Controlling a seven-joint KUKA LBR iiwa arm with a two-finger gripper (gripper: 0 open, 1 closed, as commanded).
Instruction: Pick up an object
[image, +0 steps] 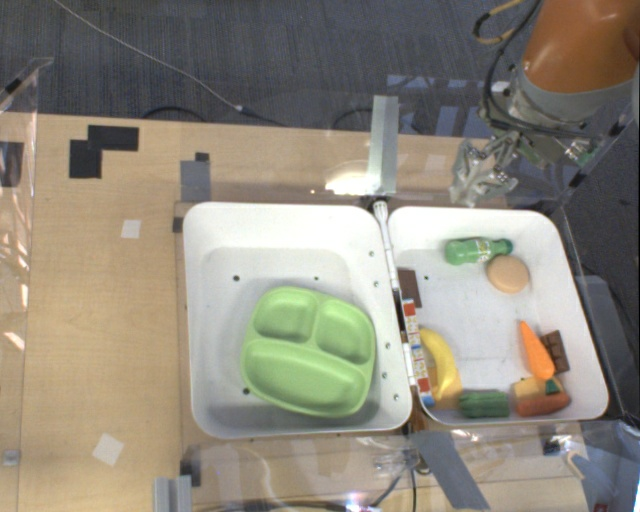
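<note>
The right bin (470, 300) holds a green bottle (477, 250) on its side, a tan round bun (508, 274), a yellow banana (441, 364), an orange carrot (535, 350), a dark green block (484, 403), a brown piece (555, 350) and a red-orange item (541, 399). My gripper (484, 172) hangs above the bench just behind the right bin's back rim, up and slightly left of the bottle. Nothing shows between its fingers.
The left bin (215, 260) holds a green sectioned plate (308, 350). A metal divider post (383, 140) stands behind the seam between the bins. Black tape marks (100, 148) lie on the wooden bench at far left.
</note>
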